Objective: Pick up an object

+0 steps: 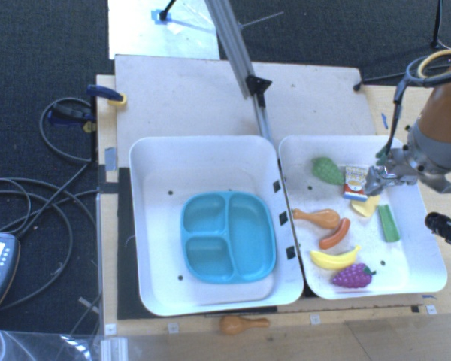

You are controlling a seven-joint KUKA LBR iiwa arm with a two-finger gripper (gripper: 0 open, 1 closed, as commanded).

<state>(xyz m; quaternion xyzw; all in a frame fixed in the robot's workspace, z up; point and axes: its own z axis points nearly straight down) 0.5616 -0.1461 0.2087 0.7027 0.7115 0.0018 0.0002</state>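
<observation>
Item 1: orange drumstick-shaped toy point(244, 323), lying on the bench at bottom centre. Item 2: right bin point(428, 273), holding purple grapes point(352, 276), banana point(334, 258), sausage point(334, 233), green stick point(388, 222), small printed carton point(355, 182), print unreadable. Item 3: left bin point(154, 201), holding 1 blue tray point(228, 236). Gripper point(377, 180) hovering beside the carton at right; finger state not discernible.

1. We're seeing two white bins point(210, 153) w/ a light blue tray point(228, 236) in the left.
2. We're noting a yellow banana point(334, 258), purple grapes point(352, 276), red sausage point(334, 233), orange drumstick point(317, 217).
3. We're spotting a green veg point(328, 171), green stick point(388, 222) & a grey arm point(436, 138) w/ orange band.
</observation>
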